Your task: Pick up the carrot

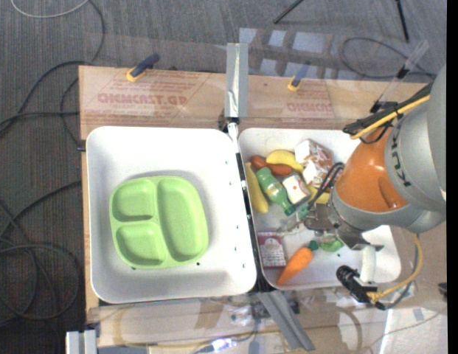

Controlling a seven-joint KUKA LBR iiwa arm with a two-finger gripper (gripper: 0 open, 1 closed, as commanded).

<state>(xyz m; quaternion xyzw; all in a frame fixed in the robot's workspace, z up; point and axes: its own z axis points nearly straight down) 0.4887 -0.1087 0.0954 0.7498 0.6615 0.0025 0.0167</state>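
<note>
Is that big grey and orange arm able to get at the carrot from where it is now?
Probably yes. The carrot lies bare at the near edge of the right bin, nothing on top of it, and the arm's wrist hangs just beside it.

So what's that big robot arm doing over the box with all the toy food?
It is trying to pick up the carrot. The arm's gripper hangs over the right bin, just above the carrot, which lies near the bin's front edge among other toy foods like a banana. The left bin has a green divided plate.
</note>
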